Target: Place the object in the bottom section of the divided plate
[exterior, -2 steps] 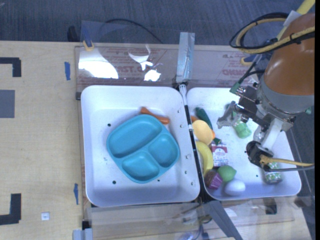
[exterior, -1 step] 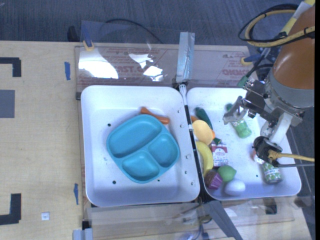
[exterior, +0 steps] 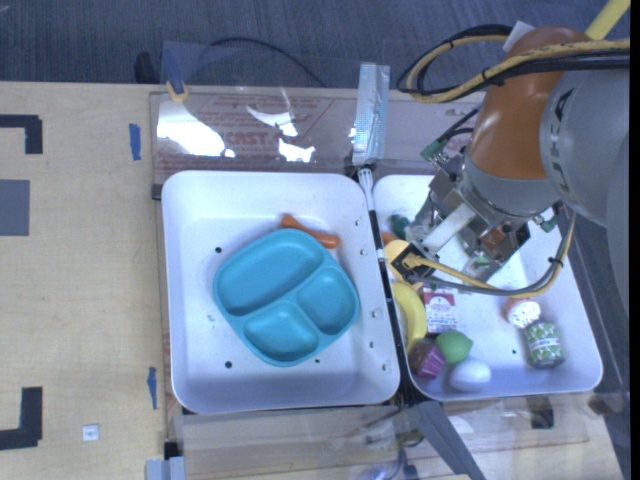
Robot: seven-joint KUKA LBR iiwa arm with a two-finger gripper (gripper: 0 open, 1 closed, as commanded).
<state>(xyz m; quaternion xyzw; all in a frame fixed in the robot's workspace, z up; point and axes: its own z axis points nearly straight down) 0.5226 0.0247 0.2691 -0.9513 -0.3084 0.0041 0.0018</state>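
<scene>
The blue divided plate (exterior: 287, 303) sits in the left bin (exterior: 190, 298). Its three sections have nothing in them. An orange thing (exterior: 312, 231) peeks out from behind the far edge of the plate. It could be a toy carrot, but most of it is hidden.

The gripper (exterior: 432, 240) hangs over the far left part of the right bin (exterior: 585, 353). I cannot tell if it is apart or together, because the big grey and orange arm (exterior: 530, 118) and its cables cover it. I cannot see anything held in it.

The right bin has the toys. A yellow banana (exterior: 408, 308) lies by the left wall. Just beside it are a small red and white packet (exterior: 441, 310), a green ball (exterior: 455, 346), a purple thing (exterior: 428, 360) and a white egg shape (exterior: 470, 373). A spotted jar (exterior: 543, 343) and a little round cake (exterior: 523, 313) sit apart, on the right.

I think the arm is about to pick one toy, but which one is not clear.

What could go wrong? The toys near the banana are crowded, so the gripper may bump or grab two, or slip off a round one. The wall between the bins is close, so the gripper may hit it. The plate is turned at a slant, so a toy could land in the wrong section.
</scene>
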